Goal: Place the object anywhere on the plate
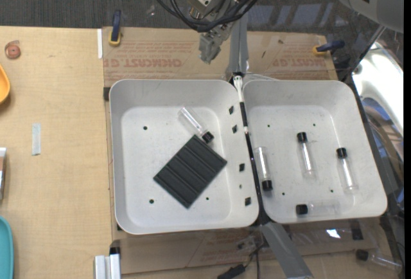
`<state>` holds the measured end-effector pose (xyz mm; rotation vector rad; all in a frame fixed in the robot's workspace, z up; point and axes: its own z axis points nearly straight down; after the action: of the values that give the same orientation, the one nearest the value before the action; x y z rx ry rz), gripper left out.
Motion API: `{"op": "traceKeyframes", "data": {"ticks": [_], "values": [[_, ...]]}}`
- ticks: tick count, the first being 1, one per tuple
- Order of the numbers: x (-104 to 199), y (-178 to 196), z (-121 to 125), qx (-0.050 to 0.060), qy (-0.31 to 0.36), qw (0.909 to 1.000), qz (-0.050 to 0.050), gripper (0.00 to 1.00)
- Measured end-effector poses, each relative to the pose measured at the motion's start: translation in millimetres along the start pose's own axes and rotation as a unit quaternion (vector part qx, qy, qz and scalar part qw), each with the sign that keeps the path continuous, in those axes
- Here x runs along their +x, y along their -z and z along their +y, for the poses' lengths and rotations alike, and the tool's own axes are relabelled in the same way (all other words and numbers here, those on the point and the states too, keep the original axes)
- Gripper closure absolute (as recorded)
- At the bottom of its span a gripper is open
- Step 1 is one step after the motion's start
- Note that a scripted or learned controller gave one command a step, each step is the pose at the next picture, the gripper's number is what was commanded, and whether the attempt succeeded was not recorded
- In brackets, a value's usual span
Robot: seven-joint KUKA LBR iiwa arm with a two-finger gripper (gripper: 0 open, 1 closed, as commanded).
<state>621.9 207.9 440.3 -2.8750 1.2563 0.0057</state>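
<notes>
Seemingly empty, gripper [212,47] hangs above bins.

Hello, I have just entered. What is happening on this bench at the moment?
A robot arm hangs over the back of the bench, its gripper high above the seam between two white bins, touching nothing. In the left bin lies a dark ribbed plate, and one clear tube with a black cap rests just beside the plate's upper corner, not on it. Four more capped tubes lie in the right bin. So the placing onto the plate is not yet done.
</notes>
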Motion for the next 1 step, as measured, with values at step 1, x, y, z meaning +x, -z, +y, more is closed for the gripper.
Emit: {"op": "traceKeyframes", "data": {"ticks": [1], "values": [[11.3,-0.2,-41.5,0.0,0.191,0.9817,0.0,1.0]]}}
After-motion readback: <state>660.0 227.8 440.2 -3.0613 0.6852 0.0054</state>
